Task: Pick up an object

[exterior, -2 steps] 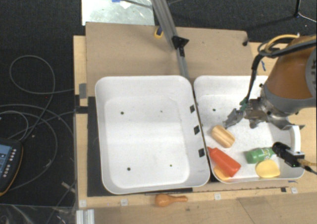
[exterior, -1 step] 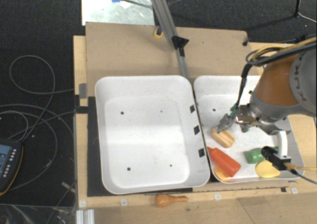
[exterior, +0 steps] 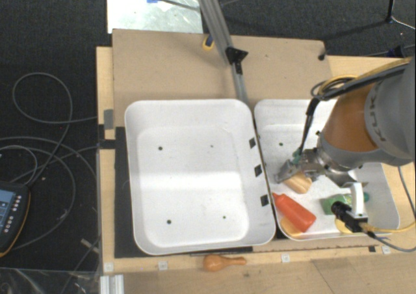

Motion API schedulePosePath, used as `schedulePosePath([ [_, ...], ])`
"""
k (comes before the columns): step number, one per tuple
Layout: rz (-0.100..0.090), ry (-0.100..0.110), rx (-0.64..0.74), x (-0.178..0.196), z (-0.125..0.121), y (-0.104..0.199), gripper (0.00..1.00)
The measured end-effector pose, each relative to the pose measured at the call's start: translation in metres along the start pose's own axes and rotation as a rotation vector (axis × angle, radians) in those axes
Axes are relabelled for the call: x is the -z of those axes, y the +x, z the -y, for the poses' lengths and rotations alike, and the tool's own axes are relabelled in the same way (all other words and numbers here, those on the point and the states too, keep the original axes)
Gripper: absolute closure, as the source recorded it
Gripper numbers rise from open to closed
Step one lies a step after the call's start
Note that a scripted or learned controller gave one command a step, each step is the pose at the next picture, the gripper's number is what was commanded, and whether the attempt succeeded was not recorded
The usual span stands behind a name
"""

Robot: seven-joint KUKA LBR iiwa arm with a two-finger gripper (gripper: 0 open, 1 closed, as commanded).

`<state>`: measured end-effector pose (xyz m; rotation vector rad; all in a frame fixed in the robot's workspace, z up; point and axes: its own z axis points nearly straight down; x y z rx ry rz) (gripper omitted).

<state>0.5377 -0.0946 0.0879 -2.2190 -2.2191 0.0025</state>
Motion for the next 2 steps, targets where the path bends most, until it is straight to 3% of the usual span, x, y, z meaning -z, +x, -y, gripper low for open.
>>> schedulePosePath([
  [1,0.001,-0.005,-0.001,0.013,-0.001,-0.001,1.00],
  [2,0.002,-0.009,-0.001,0.067,0.006,-0.007,1.00],
])
